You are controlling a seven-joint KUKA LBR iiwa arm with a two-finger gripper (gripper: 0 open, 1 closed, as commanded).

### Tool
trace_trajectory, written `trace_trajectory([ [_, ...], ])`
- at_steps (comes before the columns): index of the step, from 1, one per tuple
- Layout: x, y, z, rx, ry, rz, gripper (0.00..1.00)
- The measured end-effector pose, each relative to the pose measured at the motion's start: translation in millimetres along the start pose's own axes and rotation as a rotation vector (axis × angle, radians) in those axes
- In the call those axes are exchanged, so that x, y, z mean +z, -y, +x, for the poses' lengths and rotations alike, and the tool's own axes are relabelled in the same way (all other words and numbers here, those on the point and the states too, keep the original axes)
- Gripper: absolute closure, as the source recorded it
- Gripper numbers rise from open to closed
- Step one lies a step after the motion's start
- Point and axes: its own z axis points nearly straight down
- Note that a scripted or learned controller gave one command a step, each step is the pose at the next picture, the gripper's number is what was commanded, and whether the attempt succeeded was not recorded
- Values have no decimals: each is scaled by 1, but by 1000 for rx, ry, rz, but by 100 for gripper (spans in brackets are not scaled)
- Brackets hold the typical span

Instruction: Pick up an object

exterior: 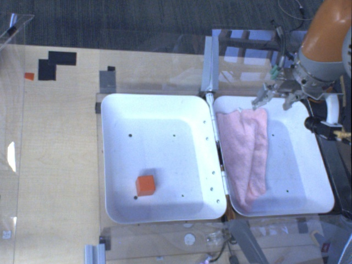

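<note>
I've got the gripper [273, 97] spread wide and holding nothing, over the far edge of the right bin [308, 202], right at the pink cloth's [248, 153] top end; next I judge 1 descent onto it, then closing.

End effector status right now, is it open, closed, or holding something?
End effector: open, holding nothing, fingers spread above the top edge of the pink towel.

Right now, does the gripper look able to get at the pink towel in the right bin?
Probably yes. The gripper hangs at the far end of the pink towel in the right bin, and nothing lies on the towel or between them.
</note>
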Motion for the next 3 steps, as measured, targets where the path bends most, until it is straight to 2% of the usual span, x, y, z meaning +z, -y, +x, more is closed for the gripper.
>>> trace_trajectory([
  [1,123,14,-25,24,0,1,0],
  [2,172,15,-31,-45,1,-10,0],
  [3,159,11,-29,-48,2,-20,100],
])
